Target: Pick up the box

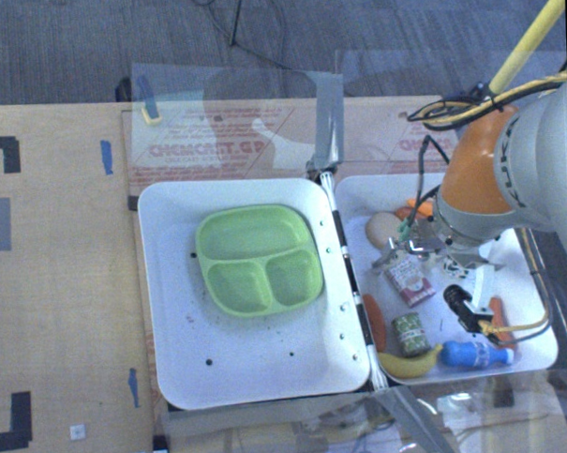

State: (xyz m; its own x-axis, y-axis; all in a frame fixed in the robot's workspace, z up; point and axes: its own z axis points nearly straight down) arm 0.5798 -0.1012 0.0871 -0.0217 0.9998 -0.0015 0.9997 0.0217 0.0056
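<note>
The hand [408,253] hangs low over the right bin [376,193], a cluster of grey metal parts under the arm's [506,174] orange band; whether it is open or closed cannot be told from this angle, and nothing can be seen in its grasp. The box [408,280] lies just on the camera side of the hand, flat on the bin floor and turned askew to the bin walls; it is a small, thin carton with square corners, white at the edges and busy with red print on its upper face; whether the hand touches it is unclear.

Further toward the camera from the hand stands a short can [410,334] with a green label and a dull metal top; beside that, toward the bin divider, lies a slim orange carrot [373,316]; nearest the camera a curved yellow banana [409,363] rests against the bin's front wall, with a glossy blue plastic bottle [473,355] on its side next to it.

On the far side of the hand sits a smooth, pale, egg-shaped thing [381,229]. Well away from the hand, across the divider, the left bin [175,319] holds a matte green plate [259,259] with rounded corners and three compartments; both bins are shallow white plastic, set on a tan wooden counter [61,277].
</note>
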